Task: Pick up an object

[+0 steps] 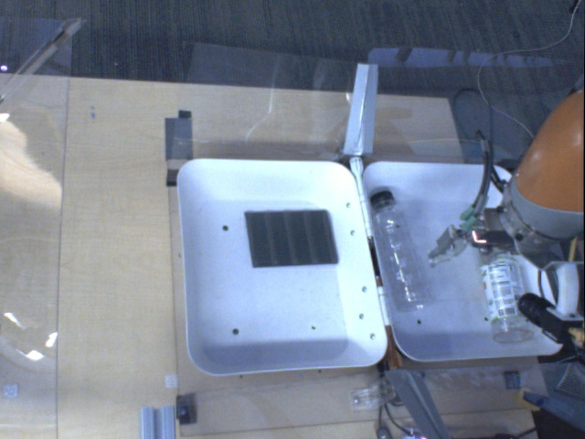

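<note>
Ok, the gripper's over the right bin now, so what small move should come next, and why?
Probably shift the gripper a little left and lower it onto the clear bottle lying along the right bin's left wall. Nothing sits between the jaws, and that bottle is the nearest thing; a second bottle lies under the arm, harder to reach.

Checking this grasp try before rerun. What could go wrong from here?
1. Both the clear bottle with a dark cap and the second clear bottle are transparent on a white bin, so locating them may be unreliable.
2. The capped bottle lies on its side, so it will likely roll if nudged.
3. The gripper sits between the two bottles, over bare bin floor; closing there would probably catch nothing.
</note>
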Robot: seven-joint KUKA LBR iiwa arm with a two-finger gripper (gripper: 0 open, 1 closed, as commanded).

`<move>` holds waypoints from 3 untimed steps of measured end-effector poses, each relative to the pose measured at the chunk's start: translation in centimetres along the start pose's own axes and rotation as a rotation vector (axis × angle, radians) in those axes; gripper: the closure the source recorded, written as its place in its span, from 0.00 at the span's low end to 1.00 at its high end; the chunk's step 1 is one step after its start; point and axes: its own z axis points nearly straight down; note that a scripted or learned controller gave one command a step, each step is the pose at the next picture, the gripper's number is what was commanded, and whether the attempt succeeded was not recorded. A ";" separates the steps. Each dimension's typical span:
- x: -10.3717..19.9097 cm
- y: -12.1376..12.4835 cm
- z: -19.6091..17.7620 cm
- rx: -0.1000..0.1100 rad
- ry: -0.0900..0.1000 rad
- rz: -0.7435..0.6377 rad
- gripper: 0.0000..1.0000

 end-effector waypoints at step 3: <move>-9.5 3.0 11.1 -0.002 -0.001 0.079 0.00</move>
